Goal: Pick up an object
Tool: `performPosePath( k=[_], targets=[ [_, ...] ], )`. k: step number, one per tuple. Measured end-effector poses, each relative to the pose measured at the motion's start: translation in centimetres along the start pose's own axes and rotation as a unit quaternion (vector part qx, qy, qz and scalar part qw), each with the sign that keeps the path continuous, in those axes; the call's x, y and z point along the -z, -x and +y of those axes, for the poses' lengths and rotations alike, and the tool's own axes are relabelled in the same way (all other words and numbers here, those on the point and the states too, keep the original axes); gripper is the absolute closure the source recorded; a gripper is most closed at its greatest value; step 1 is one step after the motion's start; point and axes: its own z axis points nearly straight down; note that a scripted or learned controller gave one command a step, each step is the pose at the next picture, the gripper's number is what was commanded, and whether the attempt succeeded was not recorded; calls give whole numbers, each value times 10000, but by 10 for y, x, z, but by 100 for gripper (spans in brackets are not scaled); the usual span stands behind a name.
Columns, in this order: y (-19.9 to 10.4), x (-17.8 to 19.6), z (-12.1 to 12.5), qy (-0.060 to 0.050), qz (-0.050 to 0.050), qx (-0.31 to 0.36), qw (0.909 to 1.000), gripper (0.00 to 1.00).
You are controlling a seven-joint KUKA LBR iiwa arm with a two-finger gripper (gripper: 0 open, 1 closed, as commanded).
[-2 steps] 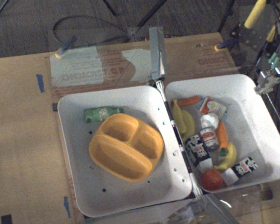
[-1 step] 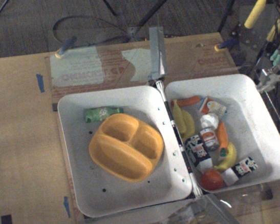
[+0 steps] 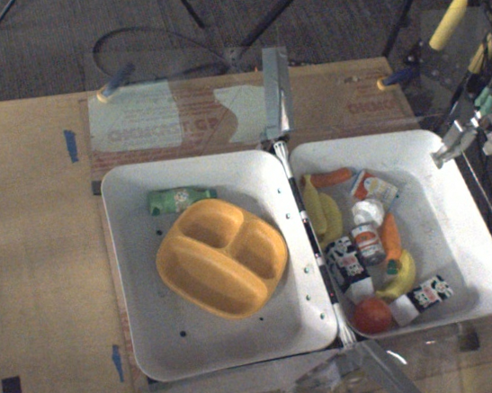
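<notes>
Bench: flat light-brown board surface (image 3: 42, 292), bearing black angular tape marks at its left edge, short blue tape strips, and a clear plastic sheet taped down behind the bins; beyond it, dark grey carpet crossed by black tripod legs and a looped black cable.

Left shallow white plastic bin (image 3: 148, 341): holds an orange three-compartment plastic tray (image 3: 222, 257), lying near the middle and turned at an angle; a small green printed packet (image 3: 180, 198) lies flat just behind the tray, touching or nearly touching its far rim.

Right shallow white plastic bin (image 3: 470, 241): contents crowded along its left half; yellow toy banana (image 3: 324, 212) beside the left wall; orange-red carrot-shaped piece (image 3: 331, 177) at the far end; small white carton with orange and blue print (image 3: 372, 187); white bottle with a red label (image 3: 367, 230), lying down; orange carrot (image 3: 391, 236) just right of the bottle; black-and-white cow-print carton (image 3: 344, 263); second yellow banana (image 3: 401, 275) curved toward the near side; red round tomato-like fruit (image 3: 371, 315) at the near wall; second black-and-white carton (image 3: 426, 295) lying just right of it.

Metal divider bar (image 3: 275, 96): runs between the two bins.

Robot gripper (image 3: 468, 128): grey metal parts at the far right corner of the right bin, above its rim; whether clenched or released cannot be told; well apart from the objects.
</notes>
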Motion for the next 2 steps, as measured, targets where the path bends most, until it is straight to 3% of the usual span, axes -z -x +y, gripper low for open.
performPosePath(
  k=[1,2],
  targets=[
    [-14,-146,-20,-25,20,-254,9997,0],
    [-80,-215,-4,32,-15,-406,9992,0]
  ],
)
